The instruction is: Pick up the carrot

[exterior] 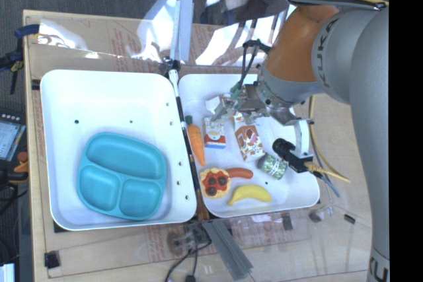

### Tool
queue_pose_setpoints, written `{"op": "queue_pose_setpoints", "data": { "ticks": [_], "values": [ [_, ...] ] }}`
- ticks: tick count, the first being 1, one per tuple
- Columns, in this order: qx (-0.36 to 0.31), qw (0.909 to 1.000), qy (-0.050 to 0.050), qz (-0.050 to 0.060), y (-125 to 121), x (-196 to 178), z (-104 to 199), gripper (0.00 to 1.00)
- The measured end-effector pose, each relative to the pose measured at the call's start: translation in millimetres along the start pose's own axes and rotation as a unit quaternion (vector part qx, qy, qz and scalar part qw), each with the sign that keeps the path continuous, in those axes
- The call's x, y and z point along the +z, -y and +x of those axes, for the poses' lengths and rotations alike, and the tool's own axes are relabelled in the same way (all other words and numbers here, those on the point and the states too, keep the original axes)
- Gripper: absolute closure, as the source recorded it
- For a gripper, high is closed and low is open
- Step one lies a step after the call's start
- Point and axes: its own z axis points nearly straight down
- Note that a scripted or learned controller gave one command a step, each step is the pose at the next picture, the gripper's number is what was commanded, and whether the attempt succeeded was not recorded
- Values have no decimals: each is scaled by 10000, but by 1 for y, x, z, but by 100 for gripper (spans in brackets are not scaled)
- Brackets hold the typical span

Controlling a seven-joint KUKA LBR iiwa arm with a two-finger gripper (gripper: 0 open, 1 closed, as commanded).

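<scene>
Claw (228, 104) is seen hanging over the right bin (305, 193), a bit behind and to the right of the carrot (195, 144); how far it's opened can't be told from this angle, and nothing is seen held in it.

So, taking the carrot as the reference point. Closest to the front, a yellow banana (250, 194) is laid down to the right of it, with a little pizza toy (215, 181) just in front of the carrot's tip and a red sausage (239, 174) touching the pizza's right side. A green can (273, 166) is parked further right. The carrot itself is laid along the right bin's left wall, green top pointed away. Left of it, a blue divided plate (122, 174) is set in the left bin (99, 96). Just right of the carrot, a small carton (214, 134) and a snack packet (248, 141) are placed under the grey arm (344, 49).
</scene>
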Motion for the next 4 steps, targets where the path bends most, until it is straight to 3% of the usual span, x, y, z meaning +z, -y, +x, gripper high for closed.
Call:
{"op": "queue_pose_setpoints", "data": {
  "ticks": [1,2,3,4],
  "values": [
    [-808,9967,1,-1,37,114,-7,0],
    [-211,9998,9,-12,-45,113,-15,0],
    [-224,9997,11,-16,-46,99,-16,100],
    [-228,9997,6,-4,-45,101,-15,0]
  ]
}}
